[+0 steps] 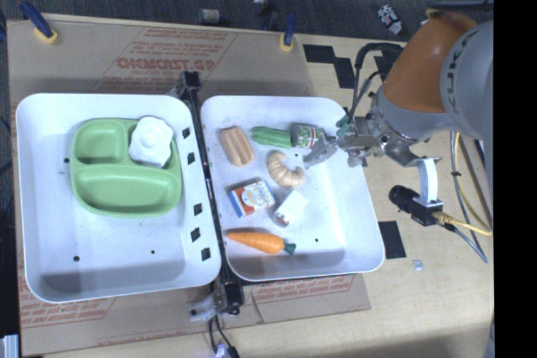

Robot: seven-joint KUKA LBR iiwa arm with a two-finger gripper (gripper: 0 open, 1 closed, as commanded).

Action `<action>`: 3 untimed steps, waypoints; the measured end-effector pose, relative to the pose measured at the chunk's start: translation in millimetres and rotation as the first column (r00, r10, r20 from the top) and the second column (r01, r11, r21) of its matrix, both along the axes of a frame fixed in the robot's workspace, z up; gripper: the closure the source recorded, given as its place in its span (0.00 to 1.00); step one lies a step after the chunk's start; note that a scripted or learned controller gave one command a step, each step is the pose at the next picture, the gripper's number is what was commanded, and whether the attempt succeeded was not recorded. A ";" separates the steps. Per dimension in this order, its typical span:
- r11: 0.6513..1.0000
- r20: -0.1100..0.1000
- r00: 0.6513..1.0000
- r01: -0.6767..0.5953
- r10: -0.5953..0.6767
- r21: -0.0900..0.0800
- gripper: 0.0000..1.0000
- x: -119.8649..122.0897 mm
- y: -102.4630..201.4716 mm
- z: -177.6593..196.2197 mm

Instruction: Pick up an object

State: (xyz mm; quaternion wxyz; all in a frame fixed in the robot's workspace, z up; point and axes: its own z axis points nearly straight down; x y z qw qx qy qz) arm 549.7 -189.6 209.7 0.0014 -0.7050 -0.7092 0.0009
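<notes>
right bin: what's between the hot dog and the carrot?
In the camera view, a small red-and-white carton lies between the hot dog and the carrot, with bare bin floor on either side of it.

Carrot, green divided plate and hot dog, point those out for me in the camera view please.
carrot (256,241): camera view, middle of its orange body.
green divided plate (126,190): camera view, floor of its large compartment.
hot dog (237,145): camera view, middle of the bun.

Single fixed camera, mounted above the bench, looking down at a slant; left bin and right bin both in frame, cardboard sheet beneath, dark floor at top; arm enters from right; medium distance
</notes>
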 end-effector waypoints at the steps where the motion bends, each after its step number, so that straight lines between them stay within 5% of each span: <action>1: 1.000 0.015 1.000 -0.001 0.001 0.000 0.00 -52.3 -19.0 -101.2; 2: 1.000 0.006 1.000 -0.001 0.001 -0.002 0.00 -10.3 22.2 47.2; 3: 1.000 0.000 1.000 -0.001 0.001 0.000 0.00 -45.9 6.8 -118.1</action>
